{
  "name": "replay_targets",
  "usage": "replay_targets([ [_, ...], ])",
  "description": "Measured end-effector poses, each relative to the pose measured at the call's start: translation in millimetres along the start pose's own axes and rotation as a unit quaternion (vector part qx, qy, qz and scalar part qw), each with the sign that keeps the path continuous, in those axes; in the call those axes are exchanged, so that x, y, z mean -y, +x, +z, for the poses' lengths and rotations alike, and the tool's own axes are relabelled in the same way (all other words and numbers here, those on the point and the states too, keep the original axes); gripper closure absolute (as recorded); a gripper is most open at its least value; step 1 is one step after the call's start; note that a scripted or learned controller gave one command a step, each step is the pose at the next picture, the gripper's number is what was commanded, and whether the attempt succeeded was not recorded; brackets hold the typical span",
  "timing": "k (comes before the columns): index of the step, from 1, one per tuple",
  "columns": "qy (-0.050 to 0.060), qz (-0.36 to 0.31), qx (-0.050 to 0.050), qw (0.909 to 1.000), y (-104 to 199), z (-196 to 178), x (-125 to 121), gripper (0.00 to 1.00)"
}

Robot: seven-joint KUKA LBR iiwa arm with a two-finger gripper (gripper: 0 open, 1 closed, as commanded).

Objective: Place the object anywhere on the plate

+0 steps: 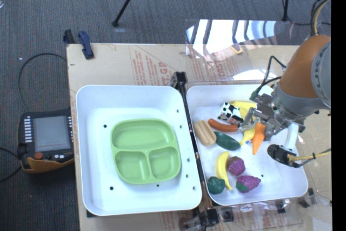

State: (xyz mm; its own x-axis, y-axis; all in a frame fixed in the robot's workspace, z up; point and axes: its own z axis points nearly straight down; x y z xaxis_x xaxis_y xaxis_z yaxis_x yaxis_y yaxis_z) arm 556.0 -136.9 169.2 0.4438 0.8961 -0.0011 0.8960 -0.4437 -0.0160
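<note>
The tabletop (130, 62) holds two white bins. The left bin (92, 111) holds the green plate (146, 150), which has three parts. The right bin (286, 181) holds toy food: a hot dog bun (205, 132), a banana (221, 167), some grapes (247, 182) and more. The arm (303, 76) is down in the right bin. Its fingers (258, 126) look closed around an orange carrot (258, 138). I think this is the grabbing step. Next the carrot must go up and over to the plate.

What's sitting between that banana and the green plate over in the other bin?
In the camera view, between the banana and the green plate lie bare white bin floor and the bins' two adjoining walls; no toys.
</note>
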Motion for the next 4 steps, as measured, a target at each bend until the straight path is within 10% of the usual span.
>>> replay_targets([
  [1, -0.005, 0.095, -0.003, 0.9954, 109, -111, 53, 1.0],
  [2, -0.002, 0.191, 0.001, 0.9815, 172, -132, 85, 1.0],
  [3, -0.003, 0.191, 0.001, 0.9817, 172, -132, 85, 0.0],
  [4, 0.002, 0.188, 0.005, 0.9822, 173, -139, 86, 1.0],
])
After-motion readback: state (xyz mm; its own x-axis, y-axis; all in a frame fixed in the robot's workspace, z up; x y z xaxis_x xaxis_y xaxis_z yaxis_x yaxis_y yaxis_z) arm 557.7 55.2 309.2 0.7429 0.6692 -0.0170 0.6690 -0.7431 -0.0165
